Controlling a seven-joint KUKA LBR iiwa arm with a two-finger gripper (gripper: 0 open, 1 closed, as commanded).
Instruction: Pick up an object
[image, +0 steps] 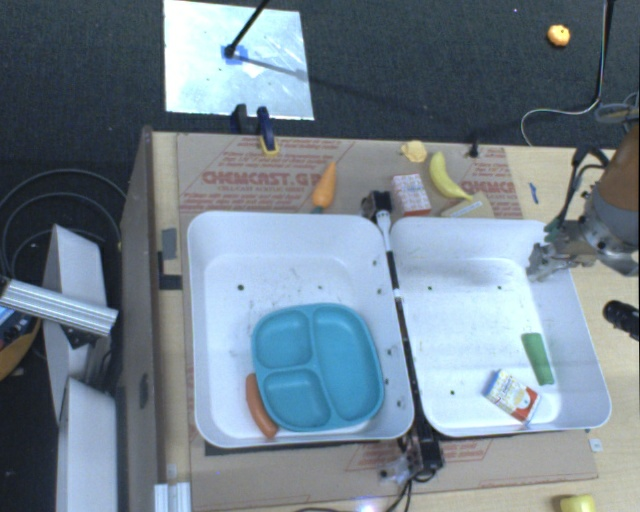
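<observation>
While grey two-finger gripper hovers over right white bin's far right rim, grip state cannot be told; green cylindrical block and small white-red carton lie nearer camera, apart.

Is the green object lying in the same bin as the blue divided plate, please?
No, the green object lies in the right bin, while the blue divided plate sits in the left bin.

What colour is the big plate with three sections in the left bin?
The divided plate is light blue, clearest in the camera view.
</observation>
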